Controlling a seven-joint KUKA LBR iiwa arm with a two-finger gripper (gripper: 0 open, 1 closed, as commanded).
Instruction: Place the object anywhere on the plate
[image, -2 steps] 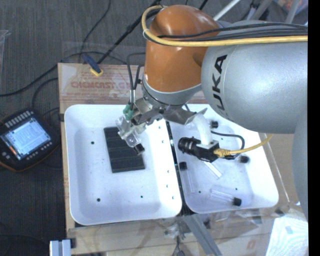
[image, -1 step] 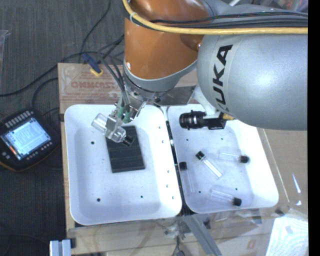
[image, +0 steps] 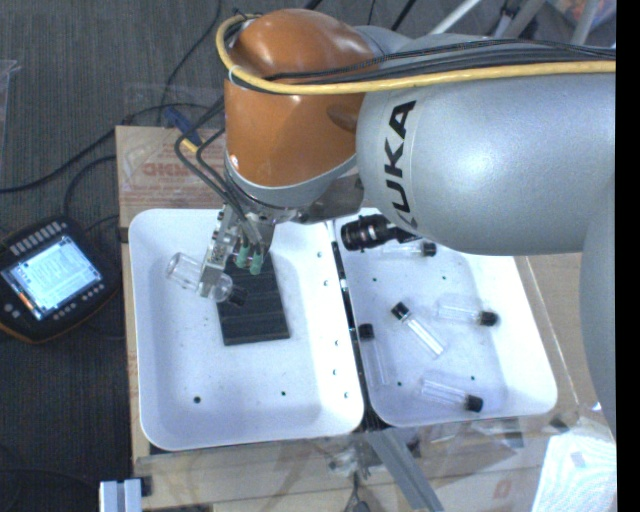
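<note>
Two white bins sit on a wooden bench (image: 150, 160) over dark carpet, gripper (image: 222, 275) clamped on a clear vial (image: 190, 272) beside the black plate (image: 253, 308).

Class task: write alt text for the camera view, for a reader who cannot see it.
A grey and orange arm's end effector hangs over the left bin, beside a clear vial and above a black ridged plate. The right bin holds several black-capped vials.

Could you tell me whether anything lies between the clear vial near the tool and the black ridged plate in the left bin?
Nothing visible does. The clear vial lies in the left bin just left of the black ridged plate, with the tool over the gap between them.
</note>
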